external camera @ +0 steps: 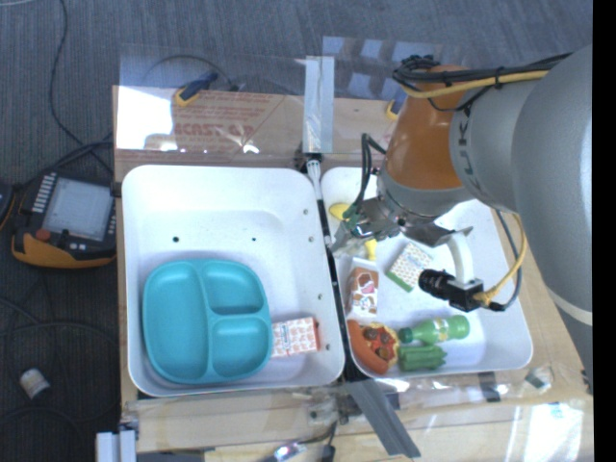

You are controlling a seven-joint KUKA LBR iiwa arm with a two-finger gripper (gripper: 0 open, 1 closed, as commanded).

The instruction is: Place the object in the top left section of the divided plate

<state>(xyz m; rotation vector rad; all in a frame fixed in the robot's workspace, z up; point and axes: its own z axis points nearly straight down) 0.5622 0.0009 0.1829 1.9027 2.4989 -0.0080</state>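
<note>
Meanwhile, hand [371, 227] hovers over right bin [500, 349], well apart from divided plate [205, 318].

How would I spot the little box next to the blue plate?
Find the left white bin. A turquoise divided plate lies in its near half. Touching the plate's right edge is a small pink-and-white carton, the sole loose item there; the other groceries lie in the right bin.

teal divided plate [205, 318], left bin, upright
</note>
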